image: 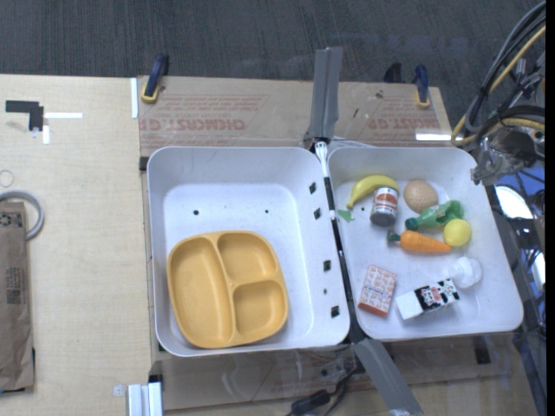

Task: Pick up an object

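The right bin (pixel 486 319) holds several small items: a banana (pixel 373 186), a small can (pixel 384 206), a tan egg-shaped piece (pixel 421 195), a green vegetable (pixel 436 215), a lemon (pixel 457 231), a carrot (pixel 423 243), a white bottle (pixel 466 271), a black-and-white carton (pixel 428 298) and a red box (pixel 377 289). My gripper (pixel 496 161) hangs at the bin's upper right corner, above the rim and apart from all of them. Nothing shows in its grasp.
A yellow divided plate (pixel 227 289) lies in the left bin (pixel 173 180). Clamps (pixel 156 76) hold cardboard behind the bins. Yellow and black cables (pixel 512 68) loop at the right edge. A brown paper bag (pixel 13 293) lies far left.
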`<state>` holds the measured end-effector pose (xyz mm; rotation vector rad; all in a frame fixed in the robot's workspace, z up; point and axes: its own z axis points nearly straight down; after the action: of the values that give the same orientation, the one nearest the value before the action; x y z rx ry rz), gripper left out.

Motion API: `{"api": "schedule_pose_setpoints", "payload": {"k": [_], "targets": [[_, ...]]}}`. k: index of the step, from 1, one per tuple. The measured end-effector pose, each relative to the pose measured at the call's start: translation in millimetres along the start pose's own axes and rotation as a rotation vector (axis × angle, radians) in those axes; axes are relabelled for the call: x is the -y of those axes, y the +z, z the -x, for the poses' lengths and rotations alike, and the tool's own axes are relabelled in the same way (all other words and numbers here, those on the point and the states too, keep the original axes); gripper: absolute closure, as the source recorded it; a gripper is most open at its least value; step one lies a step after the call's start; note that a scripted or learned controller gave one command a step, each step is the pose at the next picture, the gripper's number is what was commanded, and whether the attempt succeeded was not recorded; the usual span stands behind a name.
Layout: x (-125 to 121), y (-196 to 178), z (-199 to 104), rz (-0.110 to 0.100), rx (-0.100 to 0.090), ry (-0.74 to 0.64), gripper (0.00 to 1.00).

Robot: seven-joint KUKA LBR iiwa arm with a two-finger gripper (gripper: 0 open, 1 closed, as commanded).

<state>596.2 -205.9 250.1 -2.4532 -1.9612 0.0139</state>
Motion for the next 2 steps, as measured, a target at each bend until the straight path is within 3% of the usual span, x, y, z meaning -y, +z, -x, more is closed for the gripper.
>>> {"api": "schedule_pose_setpoints", "payload": {"k": [1, 2], "targets": [[0.0, 0.1, -0.2, 0.000, 0.000, 0.000, 0.00], [54.8, 90.4, -13.3, 0.001, -0.005, 0.042, 0.00]]}}
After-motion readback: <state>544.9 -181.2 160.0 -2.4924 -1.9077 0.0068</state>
